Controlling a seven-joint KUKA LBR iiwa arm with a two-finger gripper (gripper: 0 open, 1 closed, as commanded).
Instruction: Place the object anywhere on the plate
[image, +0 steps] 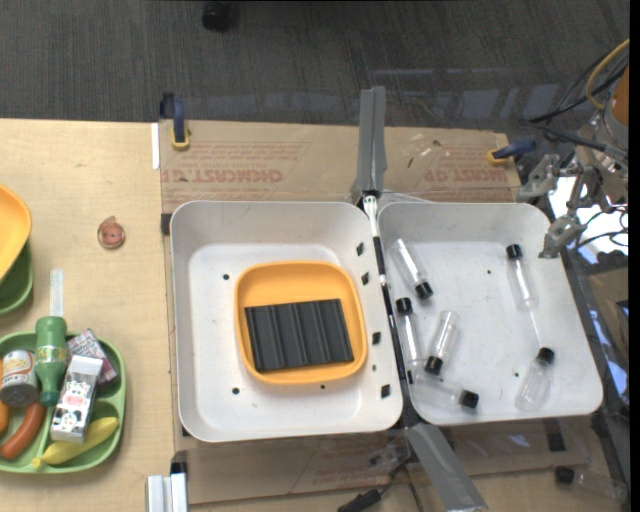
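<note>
Clear vials in the right bin, plate waiting in the left.

Several black-capped vials (411, 270) lie scattered in the right bin (585, 395); the orange plate (300, 280), carrying a dark ribbed block (299, 334), sits in the left bin (200, 400). The hand (560, 230) hangs at the right bin's far corner; whether it is clenched I cannot tell. Best to pick an isolated vial, gripping across its body.

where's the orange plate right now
The orange plate lies in the left white bin, with a dark ridged block on it.
</note>
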